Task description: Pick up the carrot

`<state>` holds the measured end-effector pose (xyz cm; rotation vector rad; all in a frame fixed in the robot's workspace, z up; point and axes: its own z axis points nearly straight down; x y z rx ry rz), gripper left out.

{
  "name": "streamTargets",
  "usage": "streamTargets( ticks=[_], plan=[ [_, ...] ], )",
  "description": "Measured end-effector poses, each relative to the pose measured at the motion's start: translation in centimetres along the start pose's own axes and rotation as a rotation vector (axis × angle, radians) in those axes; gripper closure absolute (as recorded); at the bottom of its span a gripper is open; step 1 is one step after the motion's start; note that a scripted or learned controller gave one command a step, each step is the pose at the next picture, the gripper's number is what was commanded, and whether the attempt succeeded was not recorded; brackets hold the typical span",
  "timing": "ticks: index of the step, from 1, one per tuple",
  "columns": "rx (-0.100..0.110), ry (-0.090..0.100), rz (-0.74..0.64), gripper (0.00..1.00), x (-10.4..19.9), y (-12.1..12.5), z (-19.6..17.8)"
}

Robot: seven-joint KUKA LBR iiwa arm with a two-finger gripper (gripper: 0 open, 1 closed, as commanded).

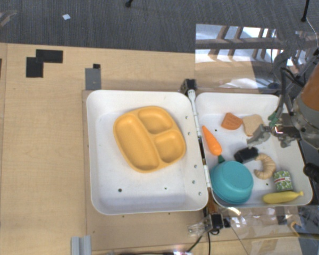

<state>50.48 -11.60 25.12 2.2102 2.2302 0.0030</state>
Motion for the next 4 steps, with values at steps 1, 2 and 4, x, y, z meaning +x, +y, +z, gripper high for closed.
streamTargets(
  ticks=[1, 2, 4],
  plan=[
    [0.006, 0.006, -0.106, 0.00, 11.9, 4.1, 6.1],
    [-0.001, -0.004, -0.085, 0.00, 5.5, 4.5, 6.6],
    [-0.006, 0.001, 0.459, 0.00, 2.1, 9.7, 16.5]
  ],
)
